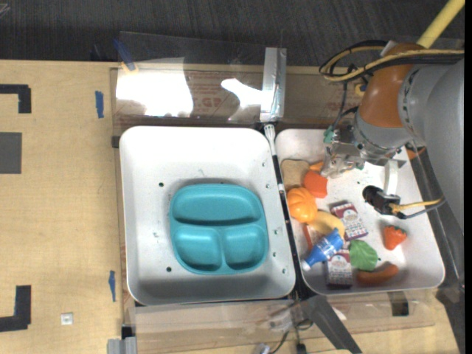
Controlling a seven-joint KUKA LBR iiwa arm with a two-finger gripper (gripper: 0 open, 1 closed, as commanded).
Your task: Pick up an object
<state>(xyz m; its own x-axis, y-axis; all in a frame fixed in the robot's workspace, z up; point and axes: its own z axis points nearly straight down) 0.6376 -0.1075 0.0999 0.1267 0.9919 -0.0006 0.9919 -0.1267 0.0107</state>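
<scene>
Gripper [341, 161] low in the right bin [424, 260], at its upper part; whether it is spread or closed cannot be told. An orange toy [316, 184] lies just below-left of the tips, nothing seen gripped. A teal divided tray [218, 226] sits in the left bin [144, 161].

You have a tan, wood-grained counter [51, 220] carrying two shallow white plastic bins side by side, touching along their inner rims. The left white bin [140, 153] sits nearer the middle; the right white bin [428, 249] sits toward the counter's right end.
</scene>
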